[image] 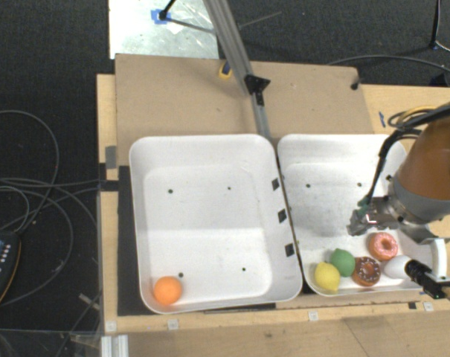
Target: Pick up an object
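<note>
Gripper (364,220) over right bin (321,162), finger state can't tell, arm (433,173) partly cut off, white object (396,266) half hidden, no legible writing.

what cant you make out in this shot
- Gripper: fingers too small and dark in the camera view to read.
- White object: partly hidden by the arm, kind unclear.
- Pink donut: top edge covered by the wrist.
- Arm: cut off by the right edge.
</note>
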